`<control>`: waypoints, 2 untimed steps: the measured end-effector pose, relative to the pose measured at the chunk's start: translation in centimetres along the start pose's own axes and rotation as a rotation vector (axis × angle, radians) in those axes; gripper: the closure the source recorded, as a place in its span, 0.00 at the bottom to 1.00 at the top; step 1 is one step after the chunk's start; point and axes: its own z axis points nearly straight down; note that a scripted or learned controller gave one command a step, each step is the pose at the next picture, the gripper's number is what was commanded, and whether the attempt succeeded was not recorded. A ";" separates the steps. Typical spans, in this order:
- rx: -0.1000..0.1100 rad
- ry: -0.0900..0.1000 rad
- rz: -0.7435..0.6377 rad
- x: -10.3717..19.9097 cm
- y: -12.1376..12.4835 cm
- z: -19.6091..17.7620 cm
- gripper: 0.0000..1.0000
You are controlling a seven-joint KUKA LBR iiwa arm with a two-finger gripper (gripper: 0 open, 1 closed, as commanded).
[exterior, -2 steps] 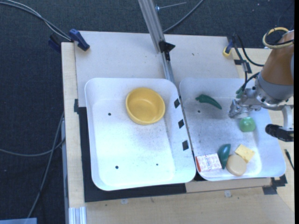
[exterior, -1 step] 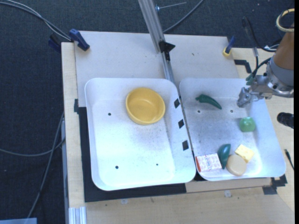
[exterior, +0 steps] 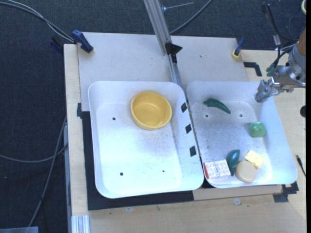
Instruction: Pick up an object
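The right bin [exterior: 221,130] holds a dark green pepper-shaped piece [exterior: 217,105] near its back. A light green round piece [exterior: 257,129] lies toward its right side. At its front sit a red-and-white packet [exterior: 216,169], a teal oval piece [exterior: 233,157], a yellow block [exterior: 254,158] and a tan round piece [exterior: 246,172]. My gripper [exterior: 263,92] hangs over the right bin's back right corner, above and right of the light green piece. Nothing shows between its fingers.
A yellow bowl [exterior: 151,109] stands at the back of the left bin [exterior: 136,174]. A metal rail [exterior: 163,25] runs from the top down between the bins. Blue clamp [exterior: 81,41] and yellow clamp [exterior: 237,52] hold the board's back corners. Cables trail on the dark floor.
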 end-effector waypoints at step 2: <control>0.014 0.009 -0.006 6.4 0.0 -2.6 1.00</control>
